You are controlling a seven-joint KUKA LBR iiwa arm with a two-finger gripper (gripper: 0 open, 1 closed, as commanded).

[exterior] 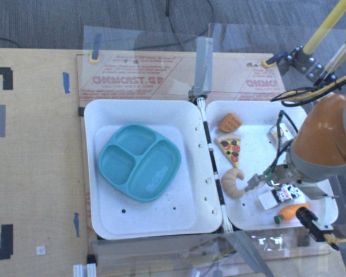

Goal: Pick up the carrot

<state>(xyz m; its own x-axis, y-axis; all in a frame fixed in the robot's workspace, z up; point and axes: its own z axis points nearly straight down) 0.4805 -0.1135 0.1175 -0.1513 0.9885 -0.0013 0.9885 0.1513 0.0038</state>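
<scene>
The bench (34, 154) carries 2 shallow white bins side by side. The left bin (104, 218) holds 1 teal plate (139, 161) with 3 compartments, lying tilted near the bin's middle. The right bin (251, 212) holds the small toy foods.

The arm (326, 140), grey with an orange band, reaches in from the right and hangs over the right bin's right half, hiding part of its floor. The gripper (264, 180) sits low over the bin floor, just right of the croissant; whether it is spread or pressed together cannot be told from this angle, and nothing is seen pinched in it.

A croissant (233, 182) lies near the bin's left wall. Above it lies 1 pizza slice (229, 147), and above that 1 waffle piece (230, 122) near the bin's top left corner. The carrot (291, 212), orange with a green end, lies near the front right corner of the right bin, below the gripper and apart from it, beside a small white block (267, 199).
</scene>
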